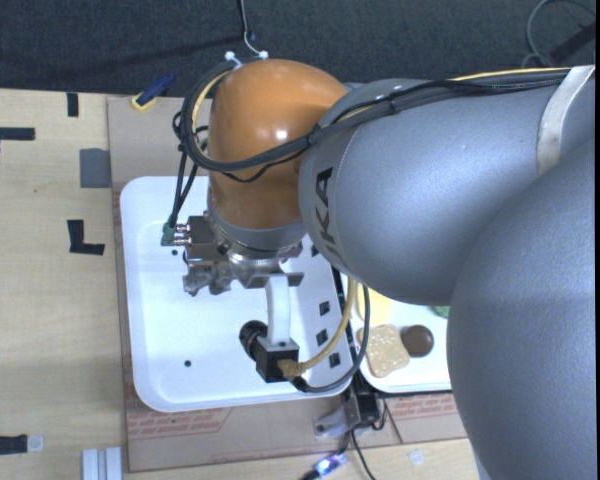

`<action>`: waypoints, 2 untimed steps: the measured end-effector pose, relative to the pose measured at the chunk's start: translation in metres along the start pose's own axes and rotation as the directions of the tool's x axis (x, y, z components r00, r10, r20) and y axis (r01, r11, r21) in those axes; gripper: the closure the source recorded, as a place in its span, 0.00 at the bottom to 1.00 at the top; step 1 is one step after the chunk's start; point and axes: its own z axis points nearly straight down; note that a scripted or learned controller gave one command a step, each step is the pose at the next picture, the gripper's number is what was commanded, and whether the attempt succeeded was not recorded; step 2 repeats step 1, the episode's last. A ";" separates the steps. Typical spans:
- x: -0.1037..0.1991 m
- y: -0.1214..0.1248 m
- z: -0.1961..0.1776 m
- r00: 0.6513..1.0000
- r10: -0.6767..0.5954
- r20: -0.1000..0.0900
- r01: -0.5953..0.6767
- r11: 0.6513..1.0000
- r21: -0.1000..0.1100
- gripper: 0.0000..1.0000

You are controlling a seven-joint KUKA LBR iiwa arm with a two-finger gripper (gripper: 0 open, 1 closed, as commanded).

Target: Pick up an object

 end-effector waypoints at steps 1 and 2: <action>-0.002 0.045 -0.043 1.000 0.005 -0.005 -0.006 1.000 -0.014 1.00; -0.002 0.045 -0.043 1.000 0.005 -0.005 -0.006 1.000 -0.014 1.00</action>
